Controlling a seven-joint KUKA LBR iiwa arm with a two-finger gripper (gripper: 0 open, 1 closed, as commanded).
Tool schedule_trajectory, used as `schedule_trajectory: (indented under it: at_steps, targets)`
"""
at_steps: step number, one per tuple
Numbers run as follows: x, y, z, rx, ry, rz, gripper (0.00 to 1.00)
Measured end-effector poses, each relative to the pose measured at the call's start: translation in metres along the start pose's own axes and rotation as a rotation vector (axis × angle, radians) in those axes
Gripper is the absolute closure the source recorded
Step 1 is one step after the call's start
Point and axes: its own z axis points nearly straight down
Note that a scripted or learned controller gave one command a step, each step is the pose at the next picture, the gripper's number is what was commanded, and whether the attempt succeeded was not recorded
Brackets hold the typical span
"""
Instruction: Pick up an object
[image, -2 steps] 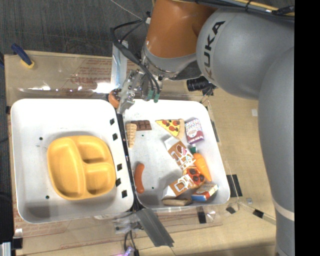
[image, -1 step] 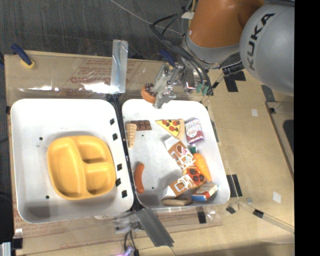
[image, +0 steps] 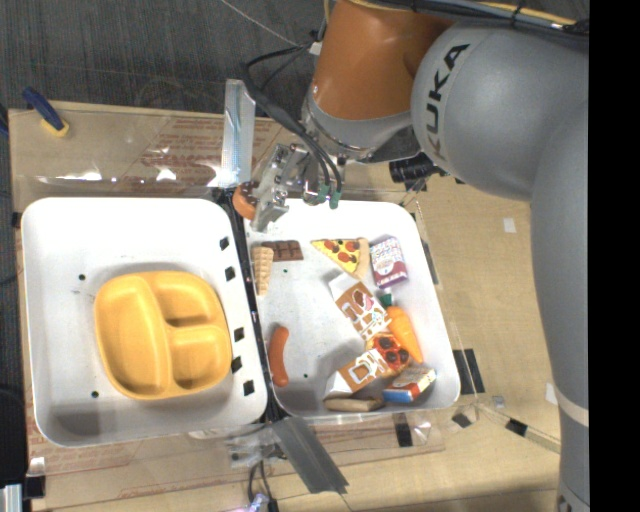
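My gripper (image: 268, 203) hangs over the far left corner of the right bin (image: 440, 330), just above the divider between the bins. A small orange thing (image: 243, 204) shows right beside it at the bin's corner; whether it is held cannot be told. Just below the gripper lie a waffle cone (image: 262, 266) and a brown chocolate bar (image: 287, 250). Further right are a pizza slice (image: 342, 252) and a purple packet (image: 386, 261).
The right bin also holds a red sausage (image: 279, 356), an orange carrot (image: 403, 331), two printed cards (image: 361, 305), a flat cookie (image: 352, 404) and a small blue and red box (image: 410, 388). A yellow divided tray (image: 160, 331) lies in the left bin (image: 50, 250).
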Motion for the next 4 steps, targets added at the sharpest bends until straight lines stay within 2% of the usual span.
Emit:
schedule_trajectory:
  at_steps: [1, 2, 3, 4]
  targets:
    - [-0.029, -0.06, -0.014, 0.001, -0.005, -0.099, 1.0]
    - [0.011, 0.012, 0.02, -0.001, 0.0, 0.033, 1.0]
    - [-0.018, -0.045, 0.0, 0.001, -0.003, -0.18, 1.0]
    - [-0.061, -0.168, 0.036, 0.003, 0.001, -0.214, 1.0]
